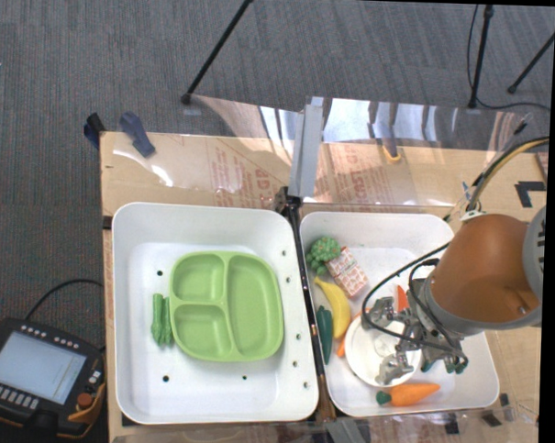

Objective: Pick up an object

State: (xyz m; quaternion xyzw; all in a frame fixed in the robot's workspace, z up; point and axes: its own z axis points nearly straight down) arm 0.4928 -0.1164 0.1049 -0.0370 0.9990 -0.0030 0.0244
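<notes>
Two bins (129, 255); red packet's (349, 272) label unreadable.

Divided plate (226, 306) in left bin (129, 255), bean pods (160, 318) just left of it; banana (336, 305) in right bin (424, 224)

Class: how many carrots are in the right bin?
2: one carrot lies near the front edge of the right bin; another shows partly beside the arm. Others may be hidden beneath it.

Two white bins (129, 255) are seen, with one green divided plate (226, 306) and one white plate (368, 358). One banana (336, 304), one broccoli (323, 253) and one carrot (411, 393) are counted.
</notes>
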